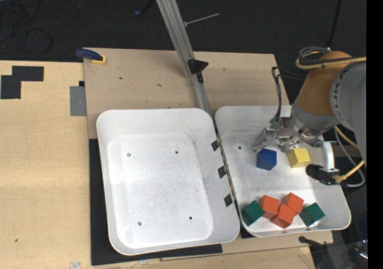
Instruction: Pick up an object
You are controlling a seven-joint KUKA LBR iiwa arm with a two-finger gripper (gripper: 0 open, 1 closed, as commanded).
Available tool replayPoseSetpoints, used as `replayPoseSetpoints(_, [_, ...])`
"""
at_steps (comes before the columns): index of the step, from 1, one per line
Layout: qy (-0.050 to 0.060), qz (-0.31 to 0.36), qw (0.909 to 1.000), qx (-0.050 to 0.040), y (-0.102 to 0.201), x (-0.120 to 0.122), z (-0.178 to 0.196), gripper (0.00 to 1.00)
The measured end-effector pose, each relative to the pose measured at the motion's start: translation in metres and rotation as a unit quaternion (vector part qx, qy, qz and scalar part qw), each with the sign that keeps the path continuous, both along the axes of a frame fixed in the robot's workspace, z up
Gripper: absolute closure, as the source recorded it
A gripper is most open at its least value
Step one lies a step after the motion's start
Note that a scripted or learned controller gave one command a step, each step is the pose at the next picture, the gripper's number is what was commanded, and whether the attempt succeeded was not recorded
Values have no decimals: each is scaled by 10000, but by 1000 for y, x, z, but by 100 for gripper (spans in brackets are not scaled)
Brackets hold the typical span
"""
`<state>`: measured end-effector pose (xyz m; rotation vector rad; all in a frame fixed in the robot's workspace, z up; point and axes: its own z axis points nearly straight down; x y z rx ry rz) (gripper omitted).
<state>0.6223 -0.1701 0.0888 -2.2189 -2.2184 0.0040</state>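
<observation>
My gripper (280, 144) hangs low over the right bin (242, 124), in its upper middle part. Its fingers are spread open, with one metal finger (261, 141) reaching to the left and nothing between them. Just below the left finger lies a blue cube (267, 159). A yellow cube (298, 156) sits to the right of it, under the gripper's right side. Near the bin's front edge is a cluster of three orange cubes (282, 208), with a green cube (252, 211) on its left and another green cube (312, 214) on its right.
The left bin (155, 178) lies beside the right one, and black clips (220, 171) sit along the shared rim. A slanted aluminium rail (179, 34) rises behind the bins. The grey arm with its orange band (320, 91) enters from the right.
</observation>
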Motion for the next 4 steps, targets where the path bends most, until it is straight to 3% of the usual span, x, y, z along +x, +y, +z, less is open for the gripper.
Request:
replayPoseSetpoints(1, [-4,-8,10000,0,-1,0,11,100])
replayPoseSetpoints(4, [-45,8,10000,-12,-8,3,173,100])
